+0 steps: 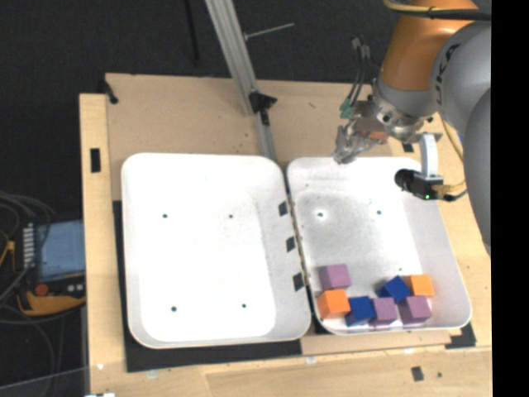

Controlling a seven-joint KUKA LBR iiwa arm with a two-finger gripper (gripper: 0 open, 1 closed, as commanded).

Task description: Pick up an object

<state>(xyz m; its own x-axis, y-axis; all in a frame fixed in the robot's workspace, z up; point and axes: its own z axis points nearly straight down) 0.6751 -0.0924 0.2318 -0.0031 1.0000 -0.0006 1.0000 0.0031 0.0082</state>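
Over the far edge of the right bin [376, 222] the gripper [347, 151] hangs, tips pointing down at the bin's back rim. Finger state: too small and too blurred against the rim to judge — cannot tell how far apart they stand. Nothing is seen between them.

Candidate objects lie clustered at the near end of that same bin, well apart from the gripper: a purple cube [334, 276] touching an orange cube [334, 303], a blue cube [360, 308], a second purple cube [385, 310], a third purple cube [416, 308], a second blue cube [395, 288] and a small orange cube [421, 284] beside it. The left bin [207, 246] holds no cubes.

Assessment: no object is lifted; all rest on the bin floor. Approach, grasp and lift all remain — the arm must first travel to the near end.
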